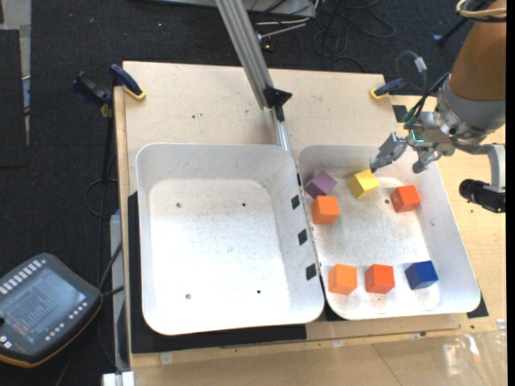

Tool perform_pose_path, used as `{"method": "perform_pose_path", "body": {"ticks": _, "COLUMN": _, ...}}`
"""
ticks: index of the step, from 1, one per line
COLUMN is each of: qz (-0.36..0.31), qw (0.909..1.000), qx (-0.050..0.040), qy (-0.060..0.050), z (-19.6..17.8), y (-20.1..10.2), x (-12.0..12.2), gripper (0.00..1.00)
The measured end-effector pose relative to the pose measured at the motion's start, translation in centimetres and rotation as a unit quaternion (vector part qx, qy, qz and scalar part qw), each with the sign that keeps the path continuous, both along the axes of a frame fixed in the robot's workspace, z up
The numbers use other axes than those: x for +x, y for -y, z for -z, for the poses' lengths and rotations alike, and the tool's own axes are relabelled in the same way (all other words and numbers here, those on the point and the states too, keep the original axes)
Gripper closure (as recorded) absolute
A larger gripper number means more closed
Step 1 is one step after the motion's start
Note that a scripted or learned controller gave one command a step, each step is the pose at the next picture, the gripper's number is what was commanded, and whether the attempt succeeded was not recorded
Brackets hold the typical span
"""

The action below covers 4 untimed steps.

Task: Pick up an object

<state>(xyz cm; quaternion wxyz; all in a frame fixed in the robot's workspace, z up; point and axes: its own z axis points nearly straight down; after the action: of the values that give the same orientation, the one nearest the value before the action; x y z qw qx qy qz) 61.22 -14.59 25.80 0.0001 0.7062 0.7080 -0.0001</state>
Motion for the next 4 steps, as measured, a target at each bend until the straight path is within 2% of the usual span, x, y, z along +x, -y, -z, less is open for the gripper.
{"method": "perform_pose_path", "body": {"ticks": 1, "qz": 0.001, "qw": 1.0, "qx": 0.0004, "qy": -0.002, "z": 4.9, "y": -0.6, "x": -0.8, "gripper": 0.0}}
{"method": "perform_pose_path", "body": {"ticks": 2, "qz": 0.001, "qw": 1.0, "qx": 0.0005, "qy": -0.003, "z": 11.3, "y": -0.7, "x": -0.8, "gripper": 0.0}}
{"method": "perform_pose_path", "body": {"ticks": 3, "qz": 0.001, "qw": 1.0, "qx": -0.0002, "qy": -0.001, "z": 16.5, "y": -0.8, "x": -0.8, "gripper": 0.0}}
{"method": "perform_pose_path", "body": {"ticks": 4, "qz": 0.002, "qw": 1.0, "qx": -0.0003, "qy": 0.001, "z": 15.2, "y": -0.8, "x": -0.7, "gripper": 1.0}}
